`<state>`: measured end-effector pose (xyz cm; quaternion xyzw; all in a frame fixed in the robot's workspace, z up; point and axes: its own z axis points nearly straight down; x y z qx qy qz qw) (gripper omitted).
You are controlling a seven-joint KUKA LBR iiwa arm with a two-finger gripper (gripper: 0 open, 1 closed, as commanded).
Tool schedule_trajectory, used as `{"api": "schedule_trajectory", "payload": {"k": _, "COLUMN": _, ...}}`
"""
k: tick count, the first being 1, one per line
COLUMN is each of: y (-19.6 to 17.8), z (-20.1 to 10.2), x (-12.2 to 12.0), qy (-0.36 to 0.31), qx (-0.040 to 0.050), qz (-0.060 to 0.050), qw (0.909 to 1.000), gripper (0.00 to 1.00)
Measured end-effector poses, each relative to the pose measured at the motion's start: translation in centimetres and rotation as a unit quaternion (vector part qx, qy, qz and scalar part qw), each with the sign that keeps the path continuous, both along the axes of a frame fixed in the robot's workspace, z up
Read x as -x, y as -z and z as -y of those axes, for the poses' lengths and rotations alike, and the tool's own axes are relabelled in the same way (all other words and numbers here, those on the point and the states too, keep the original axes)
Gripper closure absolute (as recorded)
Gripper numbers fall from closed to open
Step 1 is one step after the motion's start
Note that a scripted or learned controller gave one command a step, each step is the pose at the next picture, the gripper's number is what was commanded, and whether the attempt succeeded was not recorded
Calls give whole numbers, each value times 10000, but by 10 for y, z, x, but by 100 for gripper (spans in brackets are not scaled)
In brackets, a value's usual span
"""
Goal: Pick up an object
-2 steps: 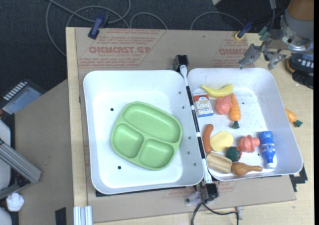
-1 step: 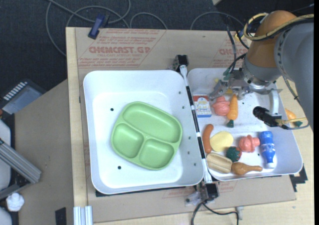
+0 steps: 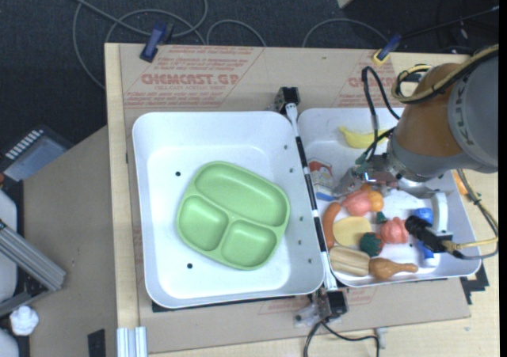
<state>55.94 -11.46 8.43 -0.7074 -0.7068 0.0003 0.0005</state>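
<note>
**Down among the toy food in the right bin**

Farthest left, the left bin (image 3: 154, 189) holds a green divided plate (image 3: 232, 214), lying flat near its middle with its three compartments facing up. The right bin (image 3: 326, 135) sits edge to edge with it.

The toys I might take crowd the near half of that right bin. An orange carrot-like piece (image 3: 330, 213) lies by the left wall, with a pale yellow slice (image 3: 351, 230) just beside it. A bread roll (image 3: 348, 260) sits in the near-left corner. Further right are a peach (image 3: 360, 203), a dark green piece (image 3: 369, 244), a brown drumstick (image 3: 391, 269) along the near wall, and a pink berry (image 3: 393, 230). A yellow banana (image 3: 356, 138) lies apart, toward the far wall.

My gripper (image 3: 366, 180) is low between the banana and the peach, close to the peach. Whether my jaws are apart or together, I cannot tell from this angle. My arm (image 3: 444, 122) reaches in over the bin's right side.
</note>
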Motion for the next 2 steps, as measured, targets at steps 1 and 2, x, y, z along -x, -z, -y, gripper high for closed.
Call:
{"api": "schedule_trajectory", "payload": {"k": 1, "y": -10, "z": 0, "x": -1, "qy": 4, "qx": 4, "qz": 17, "qw": 10000, "gripper": 100}}
{"api": "schedule_trajectory", "payload": {"k": 2, "y": -101, "z": -55, "x": -47, "qy": -11, "qx": 0, "qz": 17, "qw": 10000, "gripper": 100}}
